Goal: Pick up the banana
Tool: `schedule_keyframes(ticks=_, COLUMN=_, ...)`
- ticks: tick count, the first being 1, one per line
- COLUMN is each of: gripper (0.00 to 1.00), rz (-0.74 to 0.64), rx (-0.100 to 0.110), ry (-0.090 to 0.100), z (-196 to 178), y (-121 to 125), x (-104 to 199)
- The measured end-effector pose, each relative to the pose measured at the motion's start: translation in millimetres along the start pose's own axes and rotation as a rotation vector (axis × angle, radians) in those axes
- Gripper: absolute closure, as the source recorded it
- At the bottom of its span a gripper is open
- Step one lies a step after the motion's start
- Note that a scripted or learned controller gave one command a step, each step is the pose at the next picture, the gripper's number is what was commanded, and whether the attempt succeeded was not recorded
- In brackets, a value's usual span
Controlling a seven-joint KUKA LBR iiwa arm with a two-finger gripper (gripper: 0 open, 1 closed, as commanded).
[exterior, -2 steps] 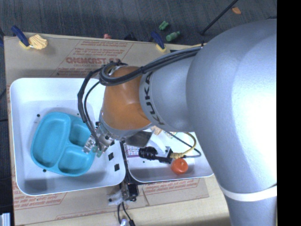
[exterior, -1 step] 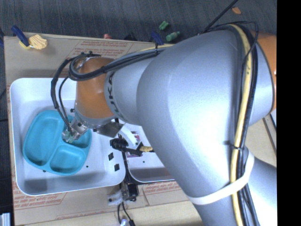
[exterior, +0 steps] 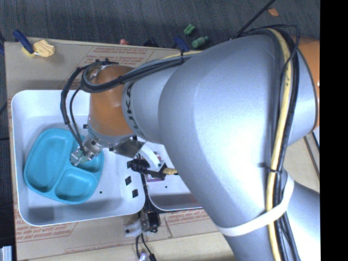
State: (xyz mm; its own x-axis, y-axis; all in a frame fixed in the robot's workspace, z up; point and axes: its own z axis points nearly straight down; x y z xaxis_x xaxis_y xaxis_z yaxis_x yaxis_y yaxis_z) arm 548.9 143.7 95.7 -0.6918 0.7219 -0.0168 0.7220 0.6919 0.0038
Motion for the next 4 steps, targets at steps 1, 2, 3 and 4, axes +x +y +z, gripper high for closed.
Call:
schedule_keyframes(ticks=1, gripper=0.0, rz=-0.041, rx=0.004, ry=0.015, z=-96, y=-16, x=-95)
schedule_keyframes(ticks=2, gripper=0.0, rz=-0.006, rx=0.006, ry=0.017, z=-145, y=-152, x=-127)
schedule_keyframes(ticks=3, gripper=0.0, rz=-0.436, rx=0.002, ry=0.02, z=-95, y=-155, x=-58)
schedule_keyframes(ticks=4, gripper=0.0, rz=-0.32, rx=0.002, ry=0.018, z=-98, y=-95, x=4)
